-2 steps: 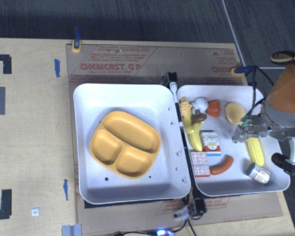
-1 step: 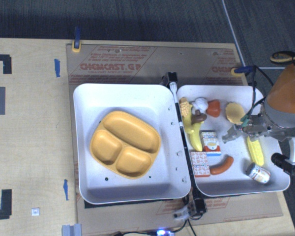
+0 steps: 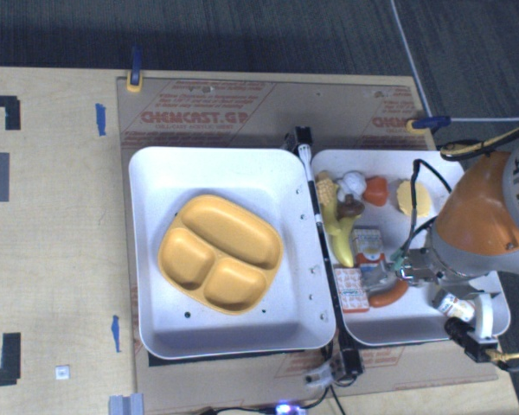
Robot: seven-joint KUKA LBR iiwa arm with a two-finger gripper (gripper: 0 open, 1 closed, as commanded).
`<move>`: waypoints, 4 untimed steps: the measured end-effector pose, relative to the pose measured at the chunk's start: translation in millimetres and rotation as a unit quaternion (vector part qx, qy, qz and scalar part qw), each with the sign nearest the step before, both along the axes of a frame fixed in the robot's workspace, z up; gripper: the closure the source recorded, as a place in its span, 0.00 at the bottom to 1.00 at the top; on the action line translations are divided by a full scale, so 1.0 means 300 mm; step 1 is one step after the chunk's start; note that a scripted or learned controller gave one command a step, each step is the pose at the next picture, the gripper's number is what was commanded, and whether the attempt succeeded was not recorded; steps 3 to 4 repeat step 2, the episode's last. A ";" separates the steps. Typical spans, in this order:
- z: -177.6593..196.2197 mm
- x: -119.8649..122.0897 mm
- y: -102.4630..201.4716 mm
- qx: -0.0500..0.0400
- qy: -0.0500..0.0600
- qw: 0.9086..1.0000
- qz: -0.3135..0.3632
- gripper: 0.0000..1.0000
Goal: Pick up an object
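Crowding the right shallow white bin (image 3: 502, 318) are small toy foods: one yellow plastic banana (image 3: 340, 236), one corn cob (image 3: 326, 188), one red tomato (image 3: 375, 191), one pale yellow round piece (image 3: 414, 199), one red sausage (image 3: 388, 296) and one printed carton (image 3: 351, 289). Above the sausage hangs the claw (image 3: 401, 269) of the grey, orange-banded arm (image 3: 482, 214); I cannot tell its state. One yellow three-compartment plastic tray (image 3: 220, 252) sits in the left white bin (image 3: 151, 175), both bins on brown cardboard (image 3: 242, 111) over the pale wooden worktop (image 3: 52, 232).

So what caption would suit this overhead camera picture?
Arm's gripper low among toy food in the right bin; yellow divided tray in the left bin.
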State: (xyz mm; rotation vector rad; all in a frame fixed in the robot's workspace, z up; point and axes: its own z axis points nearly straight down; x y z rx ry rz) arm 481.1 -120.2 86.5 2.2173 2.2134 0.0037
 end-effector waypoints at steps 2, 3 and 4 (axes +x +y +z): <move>0.328 0.054 0.341 0.003 0.003 1.000 0.002 1.00; 0.328 0.054 0.341 0.003 0.003 1.000 0.002 1.00; 0.328 0.054 0.341 0.003 0.003 1.000 0.002 1.00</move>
